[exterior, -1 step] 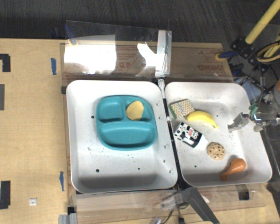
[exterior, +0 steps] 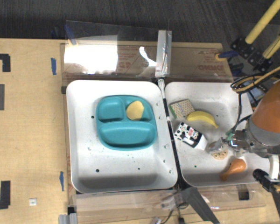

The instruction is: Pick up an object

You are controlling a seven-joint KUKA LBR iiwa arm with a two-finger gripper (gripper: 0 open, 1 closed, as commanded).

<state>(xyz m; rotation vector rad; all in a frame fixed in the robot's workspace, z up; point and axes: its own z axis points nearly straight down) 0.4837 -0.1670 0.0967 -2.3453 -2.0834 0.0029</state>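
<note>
The right bin [exterior: 224,94] holds a yellow banana [exterior: 201,119], a checkered pad [exterior: 181,108], a black-and-white patterned box [exterior: 188,135], a small brown speckled piece [exterior: 219,154] and an orange carrot-shaped object [exterior: 234,168]. My gripper [exterior: 222,145] reaches in from the right and hangs low over the bin's middle right, just above the speckled piece and right of the box. Nothing visibly hangs from it. The arm's orange band [exterior: 272,113] sits over the bin's right edge.
In the left bin [exterior: 84,162] lies a teal divided plate [exterior: 126,133] with a yellow rounded object [exterior: 135,110] in its upper right compartment. A clear plastic wall [exterior: 163,55] stands behind the bins. Yellow struts and cables [exterior: 256,76] crowd the upper right.
</note>
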